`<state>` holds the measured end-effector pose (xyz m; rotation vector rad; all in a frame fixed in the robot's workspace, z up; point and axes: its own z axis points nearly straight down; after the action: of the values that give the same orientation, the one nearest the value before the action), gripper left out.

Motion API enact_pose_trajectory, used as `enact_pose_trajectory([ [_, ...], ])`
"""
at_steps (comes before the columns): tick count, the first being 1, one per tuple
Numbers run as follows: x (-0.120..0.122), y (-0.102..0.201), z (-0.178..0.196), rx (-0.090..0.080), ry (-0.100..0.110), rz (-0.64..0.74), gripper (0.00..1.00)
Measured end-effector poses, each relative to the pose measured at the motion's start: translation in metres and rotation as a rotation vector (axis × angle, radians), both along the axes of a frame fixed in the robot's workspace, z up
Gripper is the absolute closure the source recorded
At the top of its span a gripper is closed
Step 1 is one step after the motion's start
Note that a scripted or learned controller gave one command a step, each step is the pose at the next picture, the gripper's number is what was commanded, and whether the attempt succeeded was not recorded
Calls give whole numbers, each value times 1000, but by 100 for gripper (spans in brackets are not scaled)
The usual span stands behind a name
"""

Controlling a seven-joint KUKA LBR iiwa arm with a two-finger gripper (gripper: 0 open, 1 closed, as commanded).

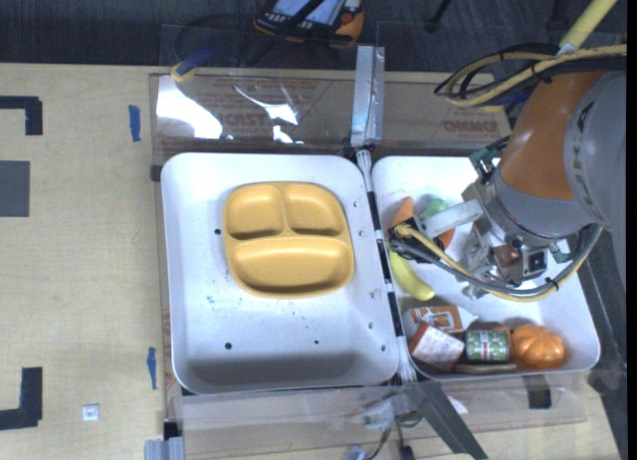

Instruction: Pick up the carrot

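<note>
The carrot [400, 212] is an orange piece lying near the upper left corner of the right bin [587, 324], close to the wall between the bins. It is partly covered by black and yellow cables. My gripper [485, 252] hangs low over the middle of the right bin, to the right of the carrot and a short way apart from it. The grey wrist and orange band hide much of the bin's upper right part.
The left bin [194, 329] bears a yellow divided plate [289, 237]. Around the carrot lie a green item [434, 207] and a banana [409, 276]. Along the front wall are a red-and-white packet [434, 334], a small can [488, 345] and an orange round fruit [539, 346].
</note>
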<state>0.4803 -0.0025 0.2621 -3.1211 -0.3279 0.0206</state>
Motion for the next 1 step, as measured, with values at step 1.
enact_pose_trajectory([
  [1, 0, 0, 9, 0, 2, 0, 100],
])
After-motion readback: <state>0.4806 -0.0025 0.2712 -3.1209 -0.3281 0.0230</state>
